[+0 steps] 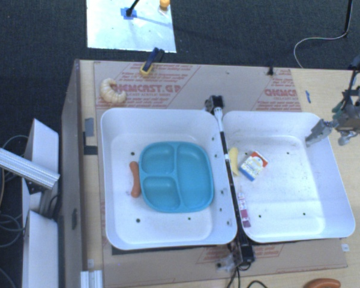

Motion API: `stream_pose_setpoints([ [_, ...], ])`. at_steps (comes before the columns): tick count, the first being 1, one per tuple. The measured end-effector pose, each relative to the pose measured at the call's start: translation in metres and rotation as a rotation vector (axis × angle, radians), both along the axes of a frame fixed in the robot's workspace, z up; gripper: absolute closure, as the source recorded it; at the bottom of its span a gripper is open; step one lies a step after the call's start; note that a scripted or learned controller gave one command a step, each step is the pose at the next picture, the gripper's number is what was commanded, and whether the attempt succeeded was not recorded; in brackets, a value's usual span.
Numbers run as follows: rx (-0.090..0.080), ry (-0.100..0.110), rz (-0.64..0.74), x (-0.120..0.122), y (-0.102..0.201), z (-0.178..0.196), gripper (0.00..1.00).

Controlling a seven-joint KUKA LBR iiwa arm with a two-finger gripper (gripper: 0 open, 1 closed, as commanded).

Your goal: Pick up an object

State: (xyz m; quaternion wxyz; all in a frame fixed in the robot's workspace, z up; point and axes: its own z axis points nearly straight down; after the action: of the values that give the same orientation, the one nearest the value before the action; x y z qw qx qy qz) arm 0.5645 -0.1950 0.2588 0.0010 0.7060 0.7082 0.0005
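Observation:
The right bin [324, 221] holds a small white box with blue and red print [253, 165] near its left wall. A pale yellow, banana-like piece [233, 160] lies just left of the box. In the left bin [117, 221] a blue divided plate [176, 176] lies flat, with an orange-brown sausage [134, 179] beside its left edge. My gripper [332, 137] hovers over the right bin's upper right rim, well to the right of the box. It is open, with nothing between its fingers.
On the cardboard behind the left bin lie a beige ridged toy [113, 90] and a yellow-and-black tool [150, 62]. A dark strip [227, 161] runs between the bins. An orange object [323, 283] pokes in at the bottom edge.

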Motion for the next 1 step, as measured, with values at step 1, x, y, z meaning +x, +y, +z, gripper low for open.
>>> stream_pose_setpoints([
  [1,0.001,0.004,0.001,0.0061,0.0391,-0.1366,0.00],
])
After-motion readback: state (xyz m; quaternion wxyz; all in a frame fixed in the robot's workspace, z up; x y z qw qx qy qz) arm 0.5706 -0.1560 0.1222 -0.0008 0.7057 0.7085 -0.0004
